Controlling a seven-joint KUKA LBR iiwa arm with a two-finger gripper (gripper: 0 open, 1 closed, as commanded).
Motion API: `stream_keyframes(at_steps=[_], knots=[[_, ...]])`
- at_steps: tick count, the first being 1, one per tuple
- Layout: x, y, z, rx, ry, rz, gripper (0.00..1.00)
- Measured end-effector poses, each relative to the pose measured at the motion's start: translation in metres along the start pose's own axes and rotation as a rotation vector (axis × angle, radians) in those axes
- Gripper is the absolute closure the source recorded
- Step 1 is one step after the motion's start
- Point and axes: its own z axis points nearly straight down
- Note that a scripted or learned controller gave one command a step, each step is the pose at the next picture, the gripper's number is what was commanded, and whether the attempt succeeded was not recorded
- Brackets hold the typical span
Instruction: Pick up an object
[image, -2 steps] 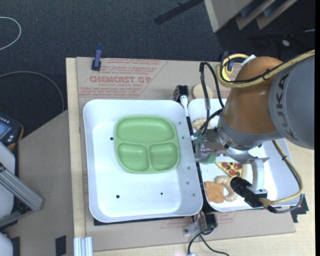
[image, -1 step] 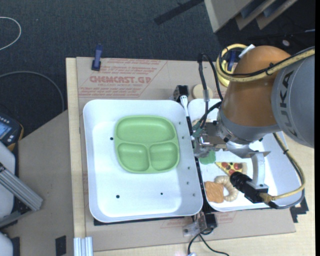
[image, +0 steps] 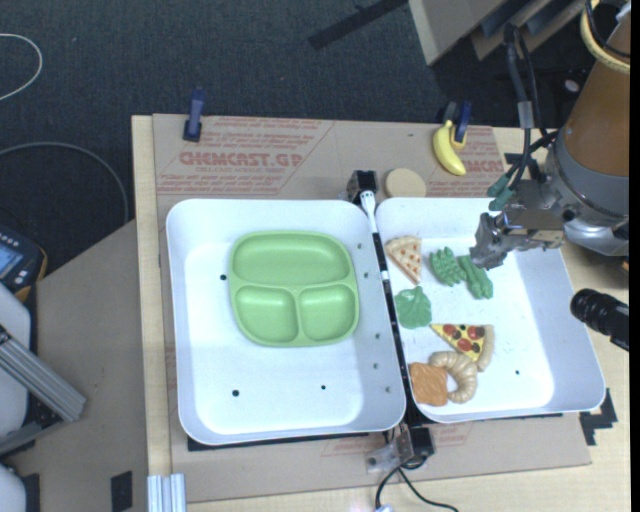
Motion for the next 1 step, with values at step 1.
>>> stream_keyframes(at_steps=[1], knots=[[0.0041,-0.0004,-0.0035,0.012,0.000,-0.006,1.00]])
